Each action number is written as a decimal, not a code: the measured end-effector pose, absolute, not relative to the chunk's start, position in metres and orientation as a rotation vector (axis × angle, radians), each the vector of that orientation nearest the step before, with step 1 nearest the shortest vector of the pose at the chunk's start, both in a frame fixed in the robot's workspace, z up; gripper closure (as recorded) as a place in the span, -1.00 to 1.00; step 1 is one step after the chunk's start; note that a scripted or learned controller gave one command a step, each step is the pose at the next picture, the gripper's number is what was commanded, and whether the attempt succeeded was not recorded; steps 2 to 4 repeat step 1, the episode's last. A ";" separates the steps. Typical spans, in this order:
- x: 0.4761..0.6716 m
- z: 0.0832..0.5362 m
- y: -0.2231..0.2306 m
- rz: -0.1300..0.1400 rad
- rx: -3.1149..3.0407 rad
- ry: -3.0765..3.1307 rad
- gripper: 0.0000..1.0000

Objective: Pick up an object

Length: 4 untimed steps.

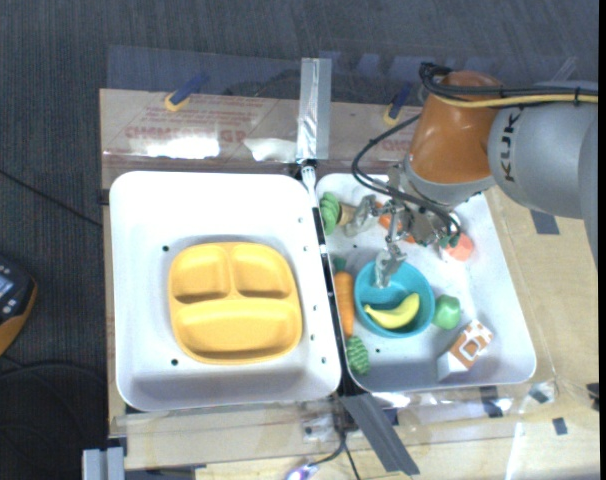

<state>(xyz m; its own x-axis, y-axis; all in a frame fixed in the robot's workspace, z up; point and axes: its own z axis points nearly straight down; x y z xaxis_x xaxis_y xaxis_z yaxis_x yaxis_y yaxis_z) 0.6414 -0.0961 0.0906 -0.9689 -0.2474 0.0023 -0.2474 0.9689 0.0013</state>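
The right bin [503, 268] holds several small toys. A blue bowl [415, 323] sits in its middle with a yellow banana [393, 313] inside. An orange carrot [344, 301] lies along the bin's left wall. A green piece [329, 211] is at the back left, another green piece [357, 354] at the front left and a green ball [447, 311] right of the bowl. An orange-and-white box [469, 344] lies front right and a red piece [461, 249] back right. My gripper [390, 265] hangs over the bowl's back left rim, just above the banana.
The left bin [143, 218] holds a yellow divided tray [235, 301]. A raised divider [321, 268] separates the two bins. The grey arm with its orange band [453, 138] and black cables covers the right bin's back part.
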 end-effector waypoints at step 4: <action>0.538 0.092 -0.132 0.008 0.616 -3.092 -1.00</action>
